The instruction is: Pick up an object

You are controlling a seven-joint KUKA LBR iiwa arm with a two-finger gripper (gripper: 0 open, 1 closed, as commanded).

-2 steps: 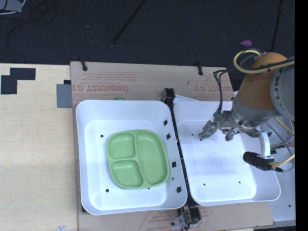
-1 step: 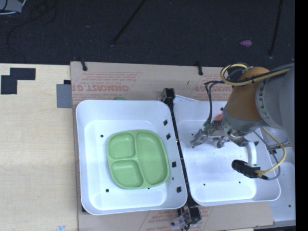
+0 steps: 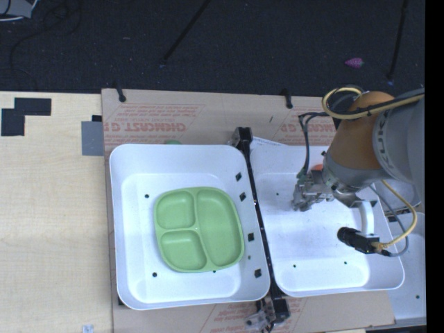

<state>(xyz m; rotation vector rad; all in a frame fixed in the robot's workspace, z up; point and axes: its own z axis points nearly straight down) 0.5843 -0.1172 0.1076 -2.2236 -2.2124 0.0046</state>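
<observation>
Gripper (image 3: 305, 198) sits low near the right bin's (image 3: 326, 283) far edge; can't tell its state. You're mid-approach; next, confirm a target.

Two white bins sit side by side on a sheet of brown cardboard (image 3: 208, 116) printed with red letters. The left bin (image 3: 132, 179) holds a green tray (image 3: 198, 229) with three compartments, lying flat near its middle. The arm (image 3: 374, 144) reaches in from the right over the right bin (image 3: 319, 269), its orange band above the wrist. The gripper (image 3: 304, 198) hangs low over the upper part of that bin, near its back wall; it is too small and dark to make out more. A small orange bit (image 3: 318, 166), perhaps an object, peeks out beside the wrist. A black part (image 3: 355, 239) with a yellow cable juts from the arm over the bin's right side.
</observation>
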